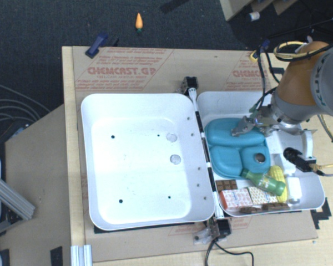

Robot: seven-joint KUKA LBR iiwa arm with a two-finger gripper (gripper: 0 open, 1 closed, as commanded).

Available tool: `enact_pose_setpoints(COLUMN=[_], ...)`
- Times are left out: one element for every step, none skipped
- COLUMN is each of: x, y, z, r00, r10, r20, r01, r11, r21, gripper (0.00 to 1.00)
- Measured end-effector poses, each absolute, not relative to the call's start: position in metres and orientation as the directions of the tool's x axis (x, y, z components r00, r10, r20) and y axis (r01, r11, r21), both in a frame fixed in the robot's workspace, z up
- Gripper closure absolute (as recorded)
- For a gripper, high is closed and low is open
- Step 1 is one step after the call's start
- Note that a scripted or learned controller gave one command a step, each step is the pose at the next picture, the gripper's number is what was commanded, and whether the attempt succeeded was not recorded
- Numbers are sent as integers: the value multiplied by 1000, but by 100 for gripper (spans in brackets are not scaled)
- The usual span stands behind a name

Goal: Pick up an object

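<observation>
The arm reaches in from the right, its grey body and orange band above the far corner of the right bin [316, 195]. Its hand [245, 128] is low over the blue plastic piece [233, 146], a big rounded shape that fills the middle of that bin. The metal tips seem to touch the upper edge of the blue piece, but from here I cannot tell whether they are spread or pressed together, nor whether anything sits between them.

A small round hole shows in the lower right lobe of the blue piece. Just beside it, toward the near right corner, lies a green bottle [265, 182] on its side, and a yellow corn cob [279, 180] rests against it. Along the near wall of the bin lies a flat patterned box [245, 197] in red, white and brown.

The left bin [139, 159] is white, with a few dark dots and two small round marks on its floor. Both bins sit on a tabletop [127, 65] covered in brown printed paper. Beyond it, on the dark floor, lie a small orange carrot-like toy [139, 21] and a blue clip [96, 46].
</observation>
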State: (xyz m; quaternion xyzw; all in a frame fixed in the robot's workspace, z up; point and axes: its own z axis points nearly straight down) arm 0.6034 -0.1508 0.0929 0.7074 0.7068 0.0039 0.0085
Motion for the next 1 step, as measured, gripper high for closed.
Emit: enact_pose_setpoints(x=[628], y=[-214], z=[92], r00=[-1], r10=[1000], r20=[0], r01=[1000], r11=[1], r21=[15], gripper=[0])
